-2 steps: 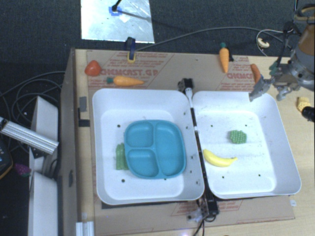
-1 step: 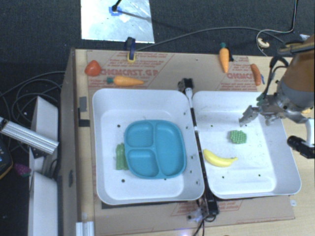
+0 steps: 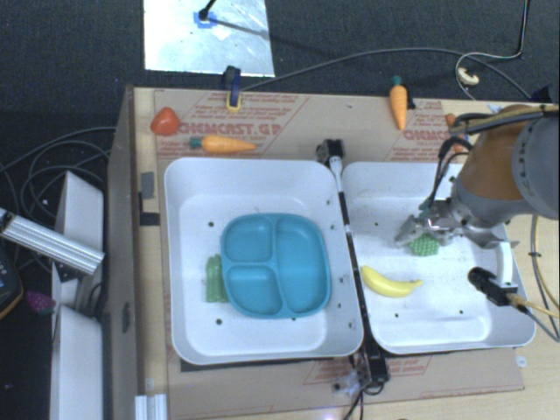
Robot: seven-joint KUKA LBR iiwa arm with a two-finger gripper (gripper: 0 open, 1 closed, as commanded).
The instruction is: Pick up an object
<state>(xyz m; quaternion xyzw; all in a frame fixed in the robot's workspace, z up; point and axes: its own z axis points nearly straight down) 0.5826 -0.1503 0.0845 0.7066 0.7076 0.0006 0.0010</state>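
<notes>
Gripper [image 3: 423, 232] is down in the right bin [image 3: 437, 326], directly over the green broccoli-like toy [image 3: 425, 246]; its grip can't be made out. Banana [image 3: 389, 282] lies at seven o'clock.

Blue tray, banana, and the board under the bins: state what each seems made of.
Blue tray: likely molded plastic, smooth and slightly glossy, with rounded compartment ridges. Banana: probably a plastic toy, uniform yellow, no blemishes. Board: looks like corrugated cardboard, matte tan with red printed lettering.
</notes>
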